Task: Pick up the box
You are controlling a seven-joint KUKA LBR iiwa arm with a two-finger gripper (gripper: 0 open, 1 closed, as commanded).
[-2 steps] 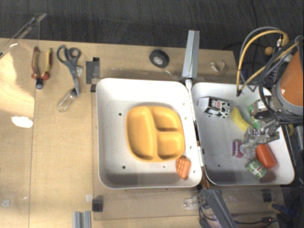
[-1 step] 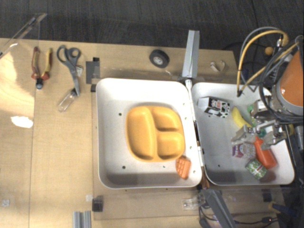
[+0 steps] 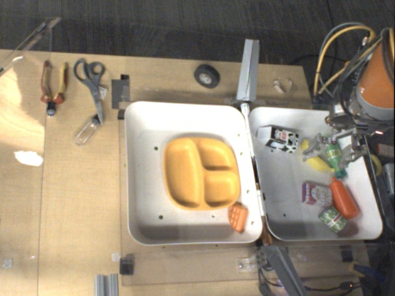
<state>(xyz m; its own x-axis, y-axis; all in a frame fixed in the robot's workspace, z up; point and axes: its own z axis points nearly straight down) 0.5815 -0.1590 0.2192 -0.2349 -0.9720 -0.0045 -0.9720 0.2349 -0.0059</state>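
A pale wooden bench (image 3: 68, 184) fills most of the view, with dark grey carpet (image 3: 154, 11) beyond its far edge and a bright patch of glare at 9 o'clock. Two white bins sit side by side: the left bin (image 3: 145, 221) holds a yellow divided tray (image 3: 200, 171) at its centre and a small orange waffle-like piece (image 3: 237, 217) at the tray's 5 o'clock, against the bin's near right corner. The right bin (image 3: 278, 221) carries the clutter. The box (image 3: 316, 194), a small purple carton, lies flat in the near half of that bin, just beside an orange carrot (image 3: 344, 198) on its right; a green can (image 3: 333, 219) lies at the carrot's 6 o'clock. A black-and-white carton (image 3: 282, 137) lies at the bin's 10 o'clock, and a yellow piece (image 3: 316, 163) sits near the middle. The arm (image 3: 376, 88) enters at 3 o'clock, with yellow cables (image 3: 336, 48) looping above it. The gripper (image 3: 336, 148) hangs over the far right part of the bin, above a green item (image 3: 333, 156), well apart from the box; I cannot tell how the hand stands. On the bench at 10 o'clock lie red pliers (image 3: 52, 86), scissors (image 3: 92, 85) and a clear tube (image 3: 86, 130). A black roll (image 3: 207, 75) rests at 12 o'clock beside a grey metal post (image 3: 249, 69).
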